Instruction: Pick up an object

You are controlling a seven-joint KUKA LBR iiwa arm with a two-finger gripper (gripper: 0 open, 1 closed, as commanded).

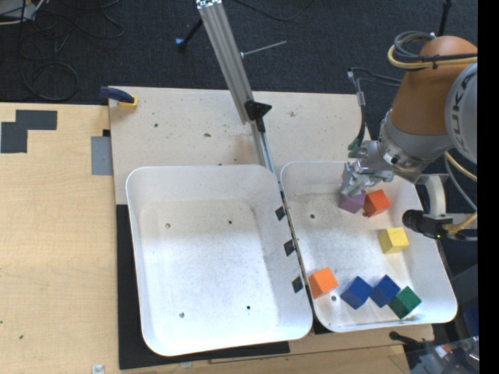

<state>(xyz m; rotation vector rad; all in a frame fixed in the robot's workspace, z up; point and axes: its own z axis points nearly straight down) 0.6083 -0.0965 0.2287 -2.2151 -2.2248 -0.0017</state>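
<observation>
The arm (437, 107) reaches over the right bin (437, 306) toward its far edge, with the gripper (357, 184) low over a purple block (351, 202); whether it is spread or pinching, I cannot tell. A red block (376, 202) sits just beside the purple one. My worry is that closeness: a finger could land on the red block and shove both aside. Yellow (394, 240), orange (322, 281), blue (356, 292) and green (405, 300) blocks lie nearer the near edge
</observation>
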